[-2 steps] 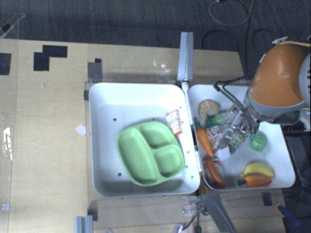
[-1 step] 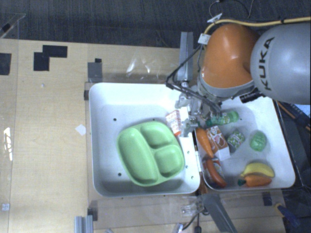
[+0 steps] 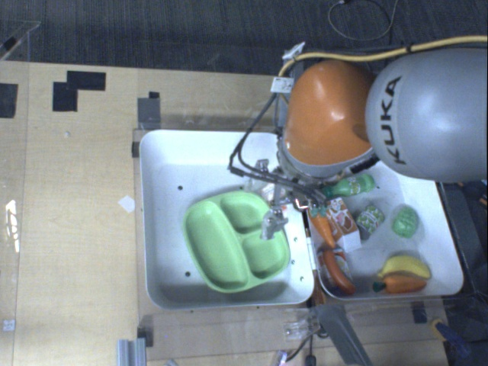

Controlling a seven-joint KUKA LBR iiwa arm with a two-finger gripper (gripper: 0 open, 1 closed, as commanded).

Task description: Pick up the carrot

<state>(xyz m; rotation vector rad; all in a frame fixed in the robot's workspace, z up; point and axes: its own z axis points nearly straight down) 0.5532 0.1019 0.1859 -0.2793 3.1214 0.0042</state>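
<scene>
Now we look down on a pale wooden tabletop (image 3: 76, 227) that carries two shallow white plastic bins side by side. The left white bin (image 3: 164, 204) sits in the middle of the frame, and inside it lies a light green plastic tray with three compartments (image 3: 232, 242), a little turned, toward the lower right part of that bin. The right white bin (image 3: 450, 273) is in the lower right of the frame and it is partly covered by the arm.

The grey arm with the wide orange band (image 3: 328, 113) comes from the upper right and fills much of that corner. Below the orange band we see the hand (image 3: 272, 226), which hangs over the right side of the green tray, near the wall between the two bins. It is small and partly blurred, so we cannot tell how it stands or whether it touches the tray.

The orange carrot (image 3: 324, 231) lies in the right bin, at its left edge, just beside the dividing wall and right of the hand. It is not in the hand. Just beside it is a small printed box (image 3: 345, 221), and above that a green bottle (image 3: 352, 185) lying on its side. Farther right there is a round green toy (image 3: 406, 221), and in the lower right a yellow banana (image 3: 406, 265).
</scene>
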